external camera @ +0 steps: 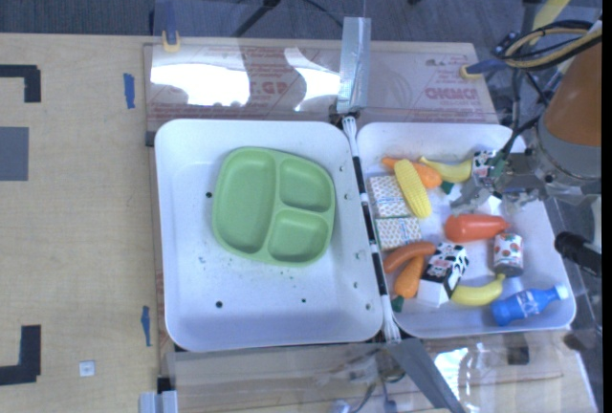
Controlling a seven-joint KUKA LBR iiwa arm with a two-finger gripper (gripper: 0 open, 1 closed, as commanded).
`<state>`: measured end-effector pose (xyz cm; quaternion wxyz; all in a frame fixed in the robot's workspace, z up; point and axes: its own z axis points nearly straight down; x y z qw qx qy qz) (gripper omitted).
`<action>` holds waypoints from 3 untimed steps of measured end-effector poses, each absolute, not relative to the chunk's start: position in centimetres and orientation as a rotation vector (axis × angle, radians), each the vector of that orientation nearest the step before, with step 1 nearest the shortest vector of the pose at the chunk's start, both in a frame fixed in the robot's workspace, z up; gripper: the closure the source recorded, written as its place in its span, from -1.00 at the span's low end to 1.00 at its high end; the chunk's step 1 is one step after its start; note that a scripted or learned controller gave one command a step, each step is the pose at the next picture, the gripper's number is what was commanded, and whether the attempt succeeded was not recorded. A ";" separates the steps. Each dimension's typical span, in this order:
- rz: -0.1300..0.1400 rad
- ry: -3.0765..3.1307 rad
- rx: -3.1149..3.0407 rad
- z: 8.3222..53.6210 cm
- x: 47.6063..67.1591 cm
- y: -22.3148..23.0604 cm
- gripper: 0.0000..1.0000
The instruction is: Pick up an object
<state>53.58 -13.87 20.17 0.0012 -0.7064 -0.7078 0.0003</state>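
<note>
The right bin (559, 253) holds several toy foods. A yellow corn cob (413, 187) lies near its middle top, with a banana (449, 169) and an orange carrot (421, 172) beside it. A red-orange pepper (474, 227) lies in the middle. Below it are a small can (507, 253), a cow-patterned carton (445, 265), a second banana (478, 292) and a blue bottle (524, 304). Two carrots (409, 266) lie at the lower left. My gripper (486, 182) hangs over the bin's upper right, just above the pepper and right of the upper banana.
The left bin (182, 239) holds a green divided plate (274, 206). Two wafer crackers (390, 210) lie along the right bin's left wall. A clear panel and a metal post (354, 62) stand behind the bins. Cables and tripod legs crowd the right and far side.
</note>
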 end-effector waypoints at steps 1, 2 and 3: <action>-0.013 -2.477 -1.953 10.1 58.6 -9.7 -1.00; -0.017 -2.475 -1.956 11.1 58.6 -9.7 1.00; 0.000 -2.217 -2.228 18.5 63.3 -5.0 1.00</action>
